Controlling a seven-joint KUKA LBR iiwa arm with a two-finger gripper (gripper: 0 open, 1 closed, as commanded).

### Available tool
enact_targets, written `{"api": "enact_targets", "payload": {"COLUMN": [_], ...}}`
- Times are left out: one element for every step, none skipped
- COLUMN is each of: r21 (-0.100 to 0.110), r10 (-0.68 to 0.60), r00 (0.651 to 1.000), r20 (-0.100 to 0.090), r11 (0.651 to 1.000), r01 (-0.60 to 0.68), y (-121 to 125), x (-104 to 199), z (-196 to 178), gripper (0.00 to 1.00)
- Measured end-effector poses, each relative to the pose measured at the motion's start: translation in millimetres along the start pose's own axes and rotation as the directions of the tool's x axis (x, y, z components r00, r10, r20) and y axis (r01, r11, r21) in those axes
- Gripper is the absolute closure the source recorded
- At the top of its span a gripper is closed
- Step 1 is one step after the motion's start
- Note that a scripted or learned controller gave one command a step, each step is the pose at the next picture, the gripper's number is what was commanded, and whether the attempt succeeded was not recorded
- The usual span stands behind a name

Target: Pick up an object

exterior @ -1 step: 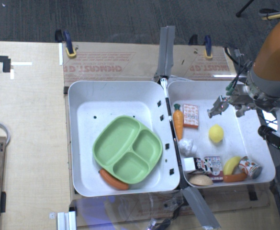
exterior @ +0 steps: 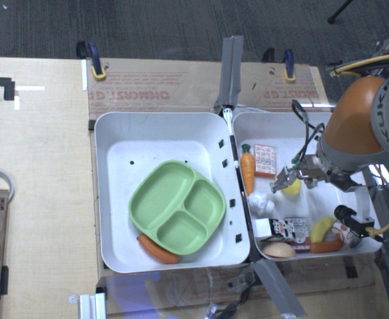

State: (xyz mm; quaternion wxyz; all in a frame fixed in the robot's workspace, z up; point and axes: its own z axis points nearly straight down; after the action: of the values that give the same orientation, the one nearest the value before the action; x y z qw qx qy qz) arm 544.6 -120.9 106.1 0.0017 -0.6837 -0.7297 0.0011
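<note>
Dark grey carpet floor across the top, crossed at the upper right by a thin black tripod leg. Below it, a pale wooden bench, with a brown cardboard sheet clamped at its far edge by blue-handled clamps. A black L-shaped marker beside white tape at left. Even, soft light, faint shadows.

Robotics lab or test cell. Pale plywood bench on dark grey carpet floor; two shallow white plastic bins side by side; blue-handled clamps pinning brown cardboard sheet; grey industrial arm with orange band; toy foods as props.
</note>
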Motion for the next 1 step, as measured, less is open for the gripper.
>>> {"api": "enact_targets", "payload": {"r21": [0.0], "r10": [0.003], "r00": [1.0], "r20": [0.0], "r11": [1.0], "r01": [-0.003], "y": [0.1], "x": [-0.8], "z": [-9.0], "gripper": [1.0]}}
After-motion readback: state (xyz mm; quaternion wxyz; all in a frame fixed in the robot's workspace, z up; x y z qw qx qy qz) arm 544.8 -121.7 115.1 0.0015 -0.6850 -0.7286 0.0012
